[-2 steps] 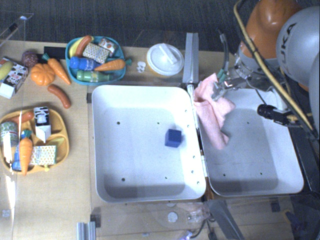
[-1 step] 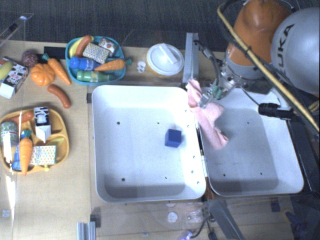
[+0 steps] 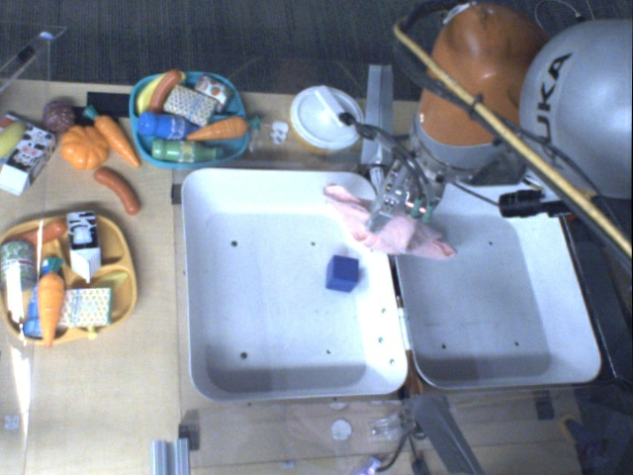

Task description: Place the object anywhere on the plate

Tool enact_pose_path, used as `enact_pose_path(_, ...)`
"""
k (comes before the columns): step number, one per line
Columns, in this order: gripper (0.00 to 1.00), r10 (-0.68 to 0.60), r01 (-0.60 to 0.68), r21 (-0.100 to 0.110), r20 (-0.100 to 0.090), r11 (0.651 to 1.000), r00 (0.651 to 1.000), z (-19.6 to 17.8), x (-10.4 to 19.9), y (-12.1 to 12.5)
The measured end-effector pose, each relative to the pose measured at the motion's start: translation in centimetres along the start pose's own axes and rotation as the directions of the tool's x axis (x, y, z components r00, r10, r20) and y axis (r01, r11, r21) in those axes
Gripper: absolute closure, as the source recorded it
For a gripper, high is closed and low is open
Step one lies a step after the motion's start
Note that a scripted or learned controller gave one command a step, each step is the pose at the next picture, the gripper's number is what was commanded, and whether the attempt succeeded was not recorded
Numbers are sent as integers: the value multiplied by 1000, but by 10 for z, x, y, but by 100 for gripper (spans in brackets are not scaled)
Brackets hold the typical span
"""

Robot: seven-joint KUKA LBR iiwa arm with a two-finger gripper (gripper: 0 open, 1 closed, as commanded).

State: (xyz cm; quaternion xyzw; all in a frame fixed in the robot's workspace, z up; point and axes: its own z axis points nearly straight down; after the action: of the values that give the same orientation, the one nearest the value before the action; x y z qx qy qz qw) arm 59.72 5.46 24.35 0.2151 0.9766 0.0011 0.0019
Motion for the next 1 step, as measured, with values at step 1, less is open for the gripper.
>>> enact_pose_path(1, 100, -389, 389, -1, 0, 921, 921, -5, 42, 29)
